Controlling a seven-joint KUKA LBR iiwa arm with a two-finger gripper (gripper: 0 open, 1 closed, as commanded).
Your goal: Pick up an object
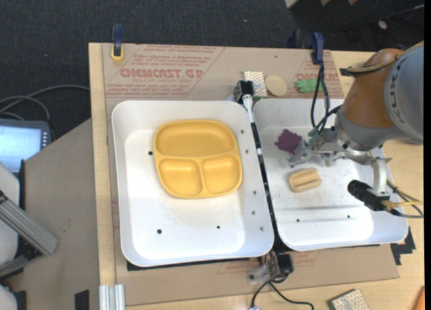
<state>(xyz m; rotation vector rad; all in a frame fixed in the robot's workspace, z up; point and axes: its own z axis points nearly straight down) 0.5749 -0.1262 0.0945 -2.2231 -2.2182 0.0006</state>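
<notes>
Arm, grey with its orange band showing, reaches in from the camera view's right and bends down over the right bin, its wrist above that bin's far right part. The gripper sits low at the end of the wrist, pointing toward the wall between the two bins, over the far half of the right bin. Whether it is open or closed cannot be told from this slant, and nothing can be seen held in it. A purple lumpy object lies on the bin floor just beside the gripper's tip, on its far left side; contact between them cannot be judged. A tan roll-shaped piece lies nearer the camera, just below the gripper and apart from the purple object. The left bin holds a yellow three-compartment plate in its far half. Beyond the right bin, on the printed board, rest a round tan disc and a small green item.
</notes>
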